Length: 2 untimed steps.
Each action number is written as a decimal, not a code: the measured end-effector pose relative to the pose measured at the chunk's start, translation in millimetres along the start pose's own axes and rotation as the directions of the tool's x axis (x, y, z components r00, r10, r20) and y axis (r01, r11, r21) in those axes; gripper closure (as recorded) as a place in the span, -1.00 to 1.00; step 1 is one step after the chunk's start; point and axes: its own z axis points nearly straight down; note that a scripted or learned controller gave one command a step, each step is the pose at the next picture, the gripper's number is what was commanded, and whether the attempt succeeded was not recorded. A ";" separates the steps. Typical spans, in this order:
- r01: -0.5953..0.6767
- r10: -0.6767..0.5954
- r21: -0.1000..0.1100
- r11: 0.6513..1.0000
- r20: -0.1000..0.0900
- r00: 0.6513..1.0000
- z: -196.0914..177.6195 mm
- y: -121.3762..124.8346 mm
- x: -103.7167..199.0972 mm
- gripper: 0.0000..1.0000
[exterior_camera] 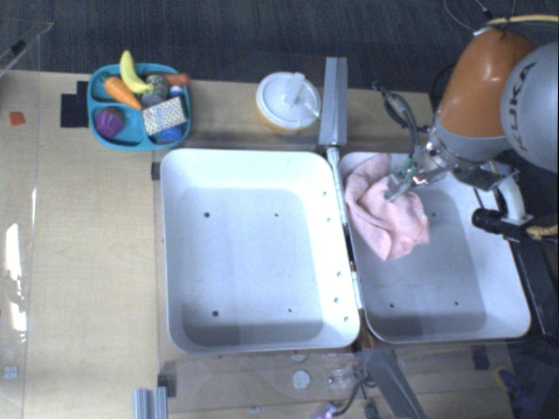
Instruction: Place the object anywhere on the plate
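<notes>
Where the pale wooden bench (87,260) spreads under everything, the left bin (253,251) takes up the most room, its white floor showing from wall to wall. The right bin (454,278) sits just beside it, the two rims nearly touching along a narrow seam, and a grey metal bar (332,103) stands at the far end of that seam. From the right, the arm (489,85) leans over the right bin's far corner, its orange band above the grey wrist.

A crumpled pink cloth (389,221), the task's thing, lies in the far left part of the right bin, against the wall shared with the left bin. The near half and the right side of that bin's floor show bare.

The blue divided plate (122,143) rests on the bench beyond the left bin's far left corner, well apart from the cloth, with the whole left bin and both rims between them. Its compartments hold a toy banana (133,72), a carrot (120,92), a purple piece (109,122) and other small items. A white lidded cup (288,100) stands between the plate and the metal bar.

The gripper (406,183) is down at the cloth's upper right edge; whether it is open or closed on the fabric cannot be told.
</notes>
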 end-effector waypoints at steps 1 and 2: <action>0.007 -0.007 -0.002 1.000 0.001 1.000 -40.0 3.4 0.1 1.00; 0.397 -0.397 -0.003 0.918 0.002 0.918 -51.8 0.9 48.3 1.00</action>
